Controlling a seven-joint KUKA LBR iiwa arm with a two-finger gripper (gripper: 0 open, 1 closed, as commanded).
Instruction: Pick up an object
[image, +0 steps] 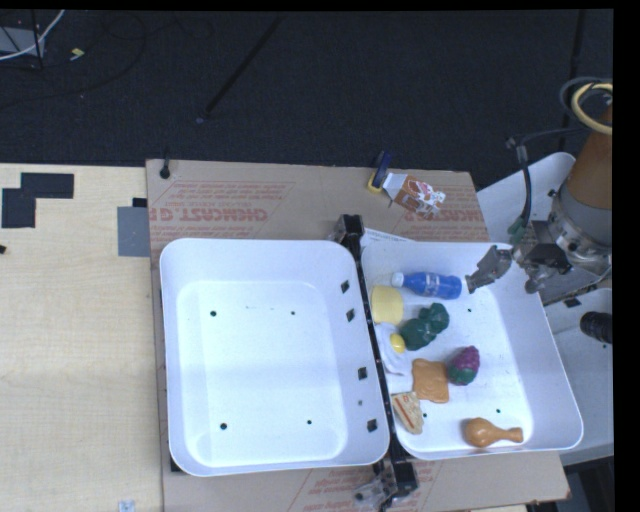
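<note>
**End effector hovering at the right bin's far edge, toys untouched**

From where I stand, the arm (590, 190) comes in from the right, its orange band showing above the wrist. The end effector (515, 268) hangs over the upper right part of the right bin (545, 350), with one grey finger (490, 268) pointing toward the blue bottle and another dark part on the other side. The fingers look spread apart, and nothing sits between them.

All the objects lie in the right bin. A blue bottle (430, 285) with a white cap lies on its side near the far wall, just beside the grey finger. Below it are a yellow block (387, 303) and a dark green toy (426, 325), close together. Further toward the near side sit a purple and green piece (463, 365), an orange flat piece (431, 380) touching or nearly touching it, a small striped sandwich-like item (407, 411) and a tan drumstick shape (490, 432) near the front rim.

The left bin (180, 330) sits right beside the other one, both resting on a cardboard sheet (250, 200) on the worktop (70, 350). A small printed packet (418, 195) lies on the cardboard behind the right bin.
</note>
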